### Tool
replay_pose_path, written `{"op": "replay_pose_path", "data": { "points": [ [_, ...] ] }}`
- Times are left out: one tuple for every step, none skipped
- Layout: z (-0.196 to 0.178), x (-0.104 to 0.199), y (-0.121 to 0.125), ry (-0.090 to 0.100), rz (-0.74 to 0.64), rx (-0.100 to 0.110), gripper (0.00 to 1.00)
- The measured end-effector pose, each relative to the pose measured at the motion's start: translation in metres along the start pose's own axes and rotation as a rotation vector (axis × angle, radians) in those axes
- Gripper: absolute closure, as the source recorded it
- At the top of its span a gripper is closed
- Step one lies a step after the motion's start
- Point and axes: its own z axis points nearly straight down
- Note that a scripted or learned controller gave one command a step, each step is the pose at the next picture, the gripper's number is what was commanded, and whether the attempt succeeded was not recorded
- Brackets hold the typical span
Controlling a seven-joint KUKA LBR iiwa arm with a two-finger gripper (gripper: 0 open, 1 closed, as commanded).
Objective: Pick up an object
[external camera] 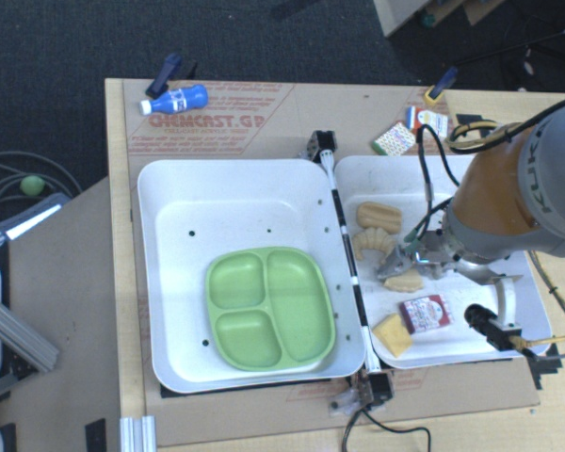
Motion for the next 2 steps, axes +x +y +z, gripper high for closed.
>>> {"op": "replay_pose_path", "data": {
  "points": [
    [-0.010,0.000,0.000,-0.001,0.001,-0.002,1.00],
    [-0.100,0.078,0.019,0.001,-0.001,0.000,1.00]
  ]
}}
